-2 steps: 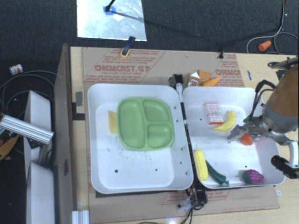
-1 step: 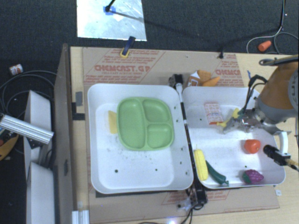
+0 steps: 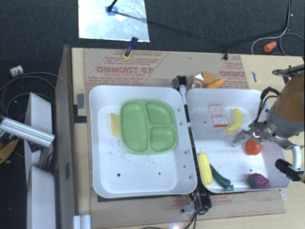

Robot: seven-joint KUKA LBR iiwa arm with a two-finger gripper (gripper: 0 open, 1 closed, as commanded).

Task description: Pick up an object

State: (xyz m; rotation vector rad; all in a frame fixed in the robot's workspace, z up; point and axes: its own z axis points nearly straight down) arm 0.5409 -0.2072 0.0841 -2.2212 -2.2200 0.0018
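Your gripper is hovering right beside the tomato, just below the banana; can't tell its fingers' spread. You're risking nudging that tomato away, I'd guess.

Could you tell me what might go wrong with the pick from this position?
The gripper sits low in the right bin, between the tomato and the banana. Closing here may nudge the round tomato so it rolls off instead of being caught. It could also clip the banana's lower end and grab neither cleanly. The grapes and corn lie farther off, likely safe.
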